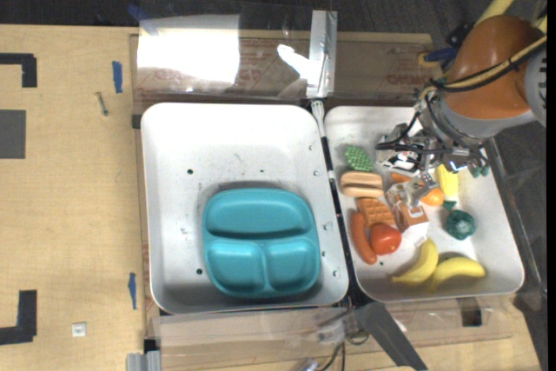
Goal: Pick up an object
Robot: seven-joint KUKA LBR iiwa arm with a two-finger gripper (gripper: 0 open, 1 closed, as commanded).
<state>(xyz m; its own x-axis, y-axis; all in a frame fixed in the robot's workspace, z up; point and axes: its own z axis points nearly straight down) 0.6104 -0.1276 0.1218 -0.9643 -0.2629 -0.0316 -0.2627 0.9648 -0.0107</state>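
Camera view: gripper (415, 178) low in right bin (508, 269), finger state unclear; banana (437, 267) lying left-right.

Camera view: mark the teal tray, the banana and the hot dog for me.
teal tray (261, 241): camera view, divider ridge near its centre.
banana (439, 267): camera view, middle of the yellow curve.
hot dog (361, 182): camera view, middle of the sausage.

tray (259, 241) in left bin (165, 187), bananas (439, 265) in right bin (504, 261)
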